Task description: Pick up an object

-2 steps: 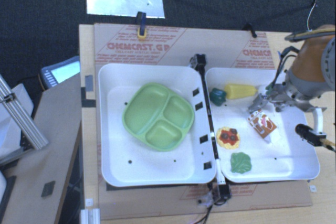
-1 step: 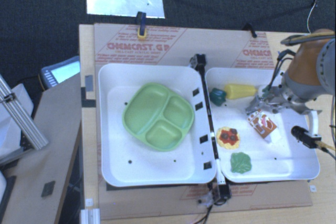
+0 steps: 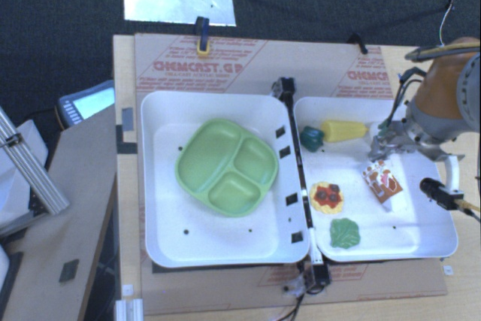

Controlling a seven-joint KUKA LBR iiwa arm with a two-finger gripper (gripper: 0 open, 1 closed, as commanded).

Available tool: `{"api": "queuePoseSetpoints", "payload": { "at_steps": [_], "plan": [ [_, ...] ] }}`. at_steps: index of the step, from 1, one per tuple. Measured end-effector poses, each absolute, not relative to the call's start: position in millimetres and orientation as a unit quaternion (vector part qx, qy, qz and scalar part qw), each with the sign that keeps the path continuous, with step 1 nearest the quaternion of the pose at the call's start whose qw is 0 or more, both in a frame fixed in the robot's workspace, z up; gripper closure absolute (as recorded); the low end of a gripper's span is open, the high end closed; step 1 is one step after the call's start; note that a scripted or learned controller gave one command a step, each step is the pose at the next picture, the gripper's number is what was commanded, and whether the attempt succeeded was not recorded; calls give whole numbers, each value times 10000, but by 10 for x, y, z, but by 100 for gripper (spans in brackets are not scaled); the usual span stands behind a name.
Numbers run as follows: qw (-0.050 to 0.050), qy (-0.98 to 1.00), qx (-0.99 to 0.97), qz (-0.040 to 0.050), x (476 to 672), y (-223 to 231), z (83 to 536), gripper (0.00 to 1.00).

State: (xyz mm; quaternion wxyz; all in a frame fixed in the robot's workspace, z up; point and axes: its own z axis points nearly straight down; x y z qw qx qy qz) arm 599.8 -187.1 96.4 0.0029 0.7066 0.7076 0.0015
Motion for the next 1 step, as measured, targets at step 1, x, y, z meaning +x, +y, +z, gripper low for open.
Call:
{"api": "queuePoseSetpoints", "payload": {
  "at_steps": [1],
  "plan": [
    [32,7068,7074,14,5944,-1936,1558,100]
  ]
}}
